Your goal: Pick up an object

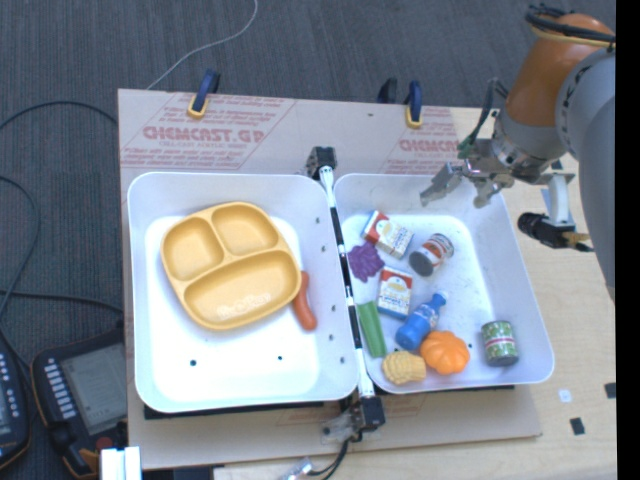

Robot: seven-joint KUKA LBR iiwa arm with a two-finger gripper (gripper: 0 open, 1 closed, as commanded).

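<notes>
My gripper (461, 189) hangs open over the far edge of the right bin (522, 268), with nothing between its fingers. Below it in that bin lie a small red-and-white carton (387, 234), a dark can on its side (432, 254), purple grapes (364, 261), a second carton (395, 292), a blue bottle (419, 325), an orange fruit (445, 352), a corn cob (403, 368), a green cucumber (371, 329) and a green can (499, 342). The nearest items, the carton and the dark can, sit a little in front of the fingertips.
The left bin (160, 368) holds a yellow divided plate (232, 263) and a red sausage (304, 302) by its right wall. A ridge with a black clip (322, 158) separates the bins. A black pendant (75, 393) lies at the lower left.
</notes>
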